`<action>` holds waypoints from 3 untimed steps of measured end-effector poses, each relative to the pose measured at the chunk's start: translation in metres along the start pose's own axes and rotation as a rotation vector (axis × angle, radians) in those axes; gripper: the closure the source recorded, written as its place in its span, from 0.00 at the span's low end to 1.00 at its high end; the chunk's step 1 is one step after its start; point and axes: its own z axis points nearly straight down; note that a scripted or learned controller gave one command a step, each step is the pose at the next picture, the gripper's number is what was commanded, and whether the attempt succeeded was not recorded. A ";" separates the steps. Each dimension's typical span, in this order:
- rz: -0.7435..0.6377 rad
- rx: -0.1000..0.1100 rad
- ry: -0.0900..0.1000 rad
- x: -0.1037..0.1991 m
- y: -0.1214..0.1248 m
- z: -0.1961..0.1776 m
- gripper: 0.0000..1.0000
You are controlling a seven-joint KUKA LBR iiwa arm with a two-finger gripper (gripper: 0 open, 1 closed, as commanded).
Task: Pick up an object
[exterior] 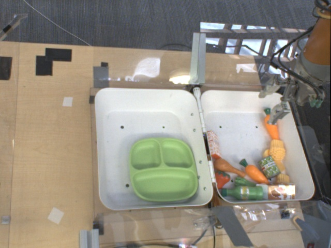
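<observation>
Hand, finger state unclear, just above tapered orange carrot; knobbly yellow corn below it.

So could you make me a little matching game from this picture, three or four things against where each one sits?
Things:
1. green divided plate
2. green bottle
3. corn cob
4. carrot by the gripper

Places:
A. right bin, along its near edge
B. left bin
C. right bin, far right side, uppermost of the toys
D. right bin, right side, just below the upper carrot

Pairs: 1-B, 2-A, 3-D, 4-C
</observation>
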 end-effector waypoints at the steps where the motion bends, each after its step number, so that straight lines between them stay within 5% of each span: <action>1: 0.018 -0.003 0.011 -0.016 0.007 0.118 0.00; 2: 0.011 0.002 -0.013 -0.023 0.008 0.096 1.00; 3: 0.019 0.001 -0.018 -0.027 0.045 -0.047 1.00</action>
